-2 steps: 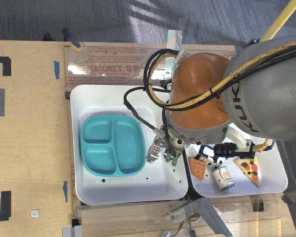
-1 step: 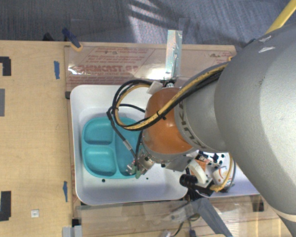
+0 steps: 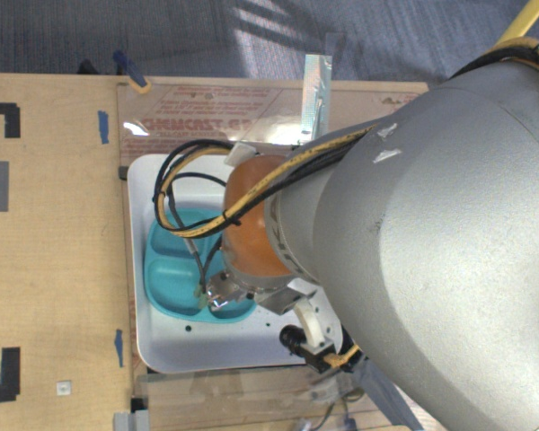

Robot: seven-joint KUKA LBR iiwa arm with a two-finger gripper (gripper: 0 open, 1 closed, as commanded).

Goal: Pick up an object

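Teal dish [image 3: 166, 272]: shallow, divided, in white bin [image 3: 148, 330]; claw [image 3: 217, 302] state can't tell, arm over it.

Tan cardboard bench top [image 3: 54, 241] with black and blue tape marks; grey carpet [image 3: 162, 16] beyond, streaked with light.

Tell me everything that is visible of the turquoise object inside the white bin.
The turquoise object is a shallow dish or tray with rounded corners. It looks like smooth plastic. A raised ridge divides the visible part into compartments. It lies flat on the floor of the white bin, close to the bin's left wall. Its right part is hidden under the arm's orange band and the wrist. Black and yellow cables loop above its upper end. The gripper is low over its lower edge; contact is unclear.
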